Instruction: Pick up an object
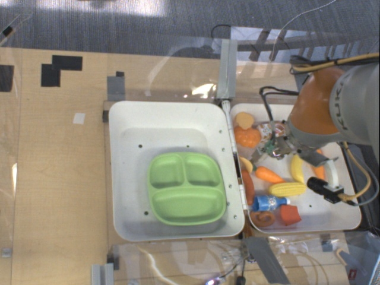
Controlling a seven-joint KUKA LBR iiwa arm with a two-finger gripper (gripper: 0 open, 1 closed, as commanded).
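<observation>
Toys in right bin [350,221]: one carrot [269,174], one corn cob [287,189].

We see a wooden bench [53,177] with black tape marks [59,69] near its far left edge and a small white square [79,119] beside them. The left white bin [119,171] holds a green divided plate [187,189], lying flat. A grey metal bar [225,70] stands behind the bins. Grey carpet [178,10] lies beyond.
</observation>
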